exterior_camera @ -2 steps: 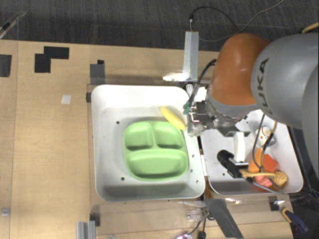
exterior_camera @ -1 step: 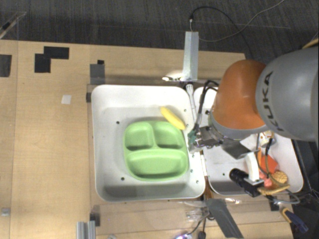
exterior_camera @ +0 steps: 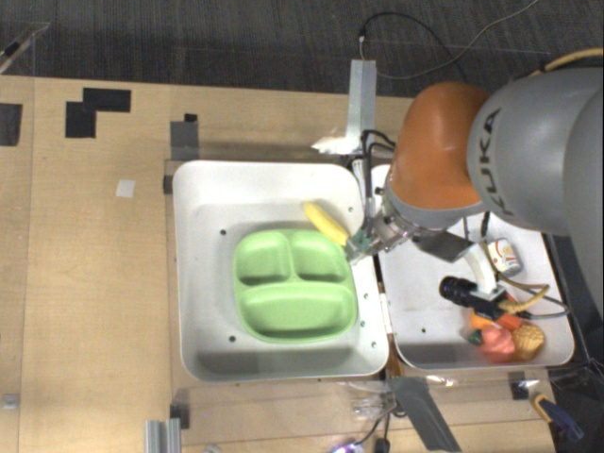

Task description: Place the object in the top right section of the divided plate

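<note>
A green divided plate (exterior_camera: 294, 284) lies in the left bin, with two small sections at the top and one wide section below. A yellow banana-shaped object (exterior_camera: 325, 223) rests slanted at the plate's upper right rim, its lower end over the edge of the top right section. My gripper (exterior_camera: 362, 243) hangs low at the plate's right edge, just right of the yellow object's lower end. The big orange wrist above hides most of the gripper, and I cannot make out whether it touches the object.
The left bin's (exterior_camera: 203, 253) right wall runs directly under the gripper. In the right bin (exterior_camera: 420, 328), several toy foods are piled at the lower right corner (exterior_camera: 505, 338), and a small can-like item (exterior_camera: 504, 256) lies near the right wall.
</note>
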Robot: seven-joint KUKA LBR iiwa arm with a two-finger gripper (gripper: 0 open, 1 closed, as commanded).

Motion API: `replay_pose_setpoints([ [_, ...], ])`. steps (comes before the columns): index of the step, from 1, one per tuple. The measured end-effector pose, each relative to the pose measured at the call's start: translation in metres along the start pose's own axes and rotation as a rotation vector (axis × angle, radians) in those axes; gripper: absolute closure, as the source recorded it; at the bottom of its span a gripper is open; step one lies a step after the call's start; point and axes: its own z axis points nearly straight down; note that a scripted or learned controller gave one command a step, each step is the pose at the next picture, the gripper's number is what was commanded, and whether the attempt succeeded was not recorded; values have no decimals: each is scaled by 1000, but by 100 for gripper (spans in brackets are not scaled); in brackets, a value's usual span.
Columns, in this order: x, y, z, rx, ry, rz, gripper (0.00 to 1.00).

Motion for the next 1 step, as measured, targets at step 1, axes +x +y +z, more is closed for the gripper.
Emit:
replay_pose_setpoints([
  [1,41,-28,-76,-3,-1,-215,100],
])
